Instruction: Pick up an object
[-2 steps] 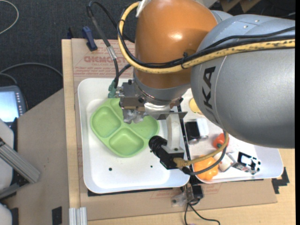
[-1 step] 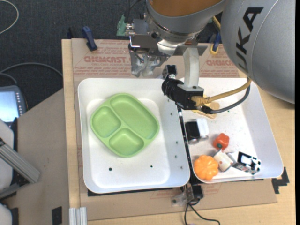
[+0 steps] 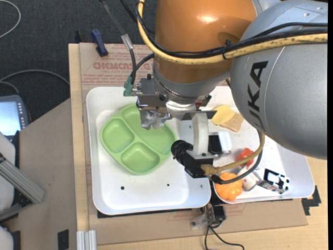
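The green plate (image 3: pixel 131 142) lies in the left bin (image 3: pixel 104 191), up near the top. It has three little dips in it. It looks like light, stiff plastic, smooth and a bit slippery. It is wide and flat, so the best place to grab it is the thin rim or a wall between two dips.

The gripper (image 3: pixel 151 120) hangs right over the plate's top edge. I cannot tell how it is set, or if it has hold of anything.

In the right bin (image 3: pixel 302 189) sit a yellow sponge-like wedge (image 3: pixel 228 119), an orange toy (image 3: pixel 230 187) and a small black and white thing (image 3: pixel 276 180). The wedge looks soft and squashy, easy to pinch.
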`<state>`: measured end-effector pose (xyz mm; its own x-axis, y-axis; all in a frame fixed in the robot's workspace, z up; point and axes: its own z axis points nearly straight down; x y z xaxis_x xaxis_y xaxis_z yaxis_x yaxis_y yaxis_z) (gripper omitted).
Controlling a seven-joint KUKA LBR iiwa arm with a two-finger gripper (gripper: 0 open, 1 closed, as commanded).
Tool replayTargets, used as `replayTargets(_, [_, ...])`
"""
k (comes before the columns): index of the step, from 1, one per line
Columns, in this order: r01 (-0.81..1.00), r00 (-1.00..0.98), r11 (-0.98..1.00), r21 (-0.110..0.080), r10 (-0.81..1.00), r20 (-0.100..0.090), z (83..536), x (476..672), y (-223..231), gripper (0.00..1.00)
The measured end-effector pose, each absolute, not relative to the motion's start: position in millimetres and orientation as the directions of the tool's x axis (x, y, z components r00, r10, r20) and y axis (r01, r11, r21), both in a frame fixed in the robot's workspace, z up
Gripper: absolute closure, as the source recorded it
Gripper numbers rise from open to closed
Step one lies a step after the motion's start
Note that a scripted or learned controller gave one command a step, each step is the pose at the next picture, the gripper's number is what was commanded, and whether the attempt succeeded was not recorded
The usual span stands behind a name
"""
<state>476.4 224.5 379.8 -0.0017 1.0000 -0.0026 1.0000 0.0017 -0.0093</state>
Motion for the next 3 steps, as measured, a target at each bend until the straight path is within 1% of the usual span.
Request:
replayTargets(1, [1.0,-0.003,0.003,0.001,1.0,0.0,393.9,479.2,225.3,1.0])
replayTargets(2, [1.0,-0.005,0.005,0.001,1.0,0.0,404.0,479.3,226.1,1.0])
replayTargets(3, [1.0,0.001,-0.001,0.002,1.0,0.0,406.0,495.8,200.8,1.0])
